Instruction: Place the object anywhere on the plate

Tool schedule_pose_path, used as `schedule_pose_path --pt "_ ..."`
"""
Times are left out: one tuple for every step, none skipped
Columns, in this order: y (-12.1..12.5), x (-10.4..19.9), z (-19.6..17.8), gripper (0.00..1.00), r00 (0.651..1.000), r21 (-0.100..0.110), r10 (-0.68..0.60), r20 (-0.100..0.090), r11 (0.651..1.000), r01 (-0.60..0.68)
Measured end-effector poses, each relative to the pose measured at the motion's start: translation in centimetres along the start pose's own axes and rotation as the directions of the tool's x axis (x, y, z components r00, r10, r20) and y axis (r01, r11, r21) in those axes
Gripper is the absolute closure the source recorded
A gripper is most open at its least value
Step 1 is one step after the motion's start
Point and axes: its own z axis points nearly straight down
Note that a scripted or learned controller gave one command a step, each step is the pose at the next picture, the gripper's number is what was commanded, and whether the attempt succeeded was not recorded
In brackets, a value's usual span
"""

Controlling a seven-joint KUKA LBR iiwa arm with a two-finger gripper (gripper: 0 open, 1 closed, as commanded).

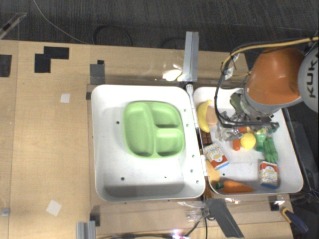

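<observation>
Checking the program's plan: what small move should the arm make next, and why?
Probably lower the tool onto one item in the right bin, perhaps the lemon. The arm hangs over the clutter there, and the plate bears nothing yet.

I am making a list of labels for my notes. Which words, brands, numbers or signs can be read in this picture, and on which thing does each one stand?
"KU": large dark letters on the grey arm at the right edge, cut off by the frame.
Small carton in the right bin: red and white print, too blurred to read.
Small box nearby: print too small to read.
Green plate: no text.
</observation>
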Motion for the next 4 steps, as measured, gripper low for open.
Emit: schedule_pose_path --pt "-0.1 -0.3 -1.3 1.00 1.000 0.005 0.001 0.009 1.000 -0.002" --pt "-4.5 -7.4 0.6 1.00 0.960 -0.006 -0.279 -0.004 0.960 0.279" --pt "4.7 -10.2 -5.0 1.00 0.888 -0.006 -0.461 0.000 0.888 0.461" --pt "11.4 -13.9 -4.8 1.00 0.761 -0.010 -0.649 0.002 0.761 0.648"
